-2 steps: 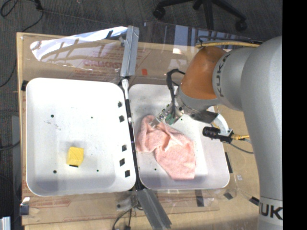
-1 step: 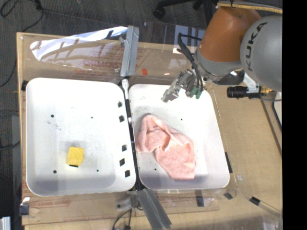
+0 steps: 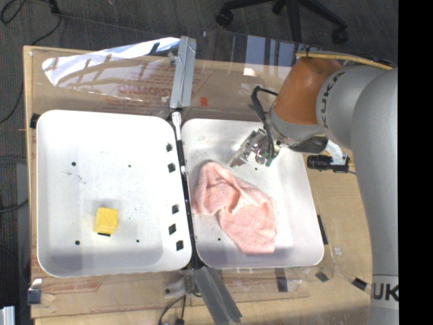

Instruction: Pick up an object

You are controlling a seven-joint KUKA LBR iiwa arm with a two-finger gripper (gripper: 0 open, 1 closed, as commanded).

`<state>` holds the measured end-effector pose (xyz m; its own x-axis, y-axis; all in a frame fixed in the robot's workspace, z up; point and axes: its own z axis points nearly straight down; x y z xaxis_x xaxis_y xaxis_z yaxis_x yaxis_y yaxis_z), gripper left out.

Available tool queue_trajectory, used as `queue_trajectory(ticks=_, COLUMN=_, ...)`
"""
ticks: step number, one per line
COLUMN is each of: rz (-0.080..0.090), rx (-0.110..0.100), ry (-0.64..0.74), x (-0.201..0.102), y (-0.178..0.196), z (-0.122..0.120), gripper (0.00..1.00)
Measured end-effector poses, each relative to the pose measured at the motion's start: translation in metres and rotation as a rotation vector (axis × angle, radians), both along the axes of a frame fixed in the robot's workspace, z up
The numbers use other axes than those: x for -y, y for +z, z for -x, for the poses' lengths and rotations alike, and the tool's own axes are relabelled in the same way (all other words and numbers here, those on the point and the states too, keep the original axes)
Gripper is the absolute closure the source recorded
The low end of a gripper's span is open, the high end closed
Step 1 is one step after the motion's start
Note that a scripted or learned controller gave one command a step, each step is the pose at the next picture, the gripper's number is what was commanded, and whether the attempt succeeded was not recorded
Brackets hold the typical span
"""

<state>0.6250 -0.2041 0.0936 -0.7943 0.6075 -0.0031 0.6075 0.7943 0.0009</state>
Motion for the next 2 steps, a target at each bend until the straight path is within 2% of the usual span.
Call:
queue_trajectory(ticks=1, rz=0.0, rx=0.001, ry=-0.249, x=0.0064, y=0.0004, z=-0.0214, gripper=1.0)
queue_trajectory(ticks=2, rz=0.0, rx=0.001, ry=-0.311, x=0.0058, y=0.0005, z=-0.0298, gripper=1.0)
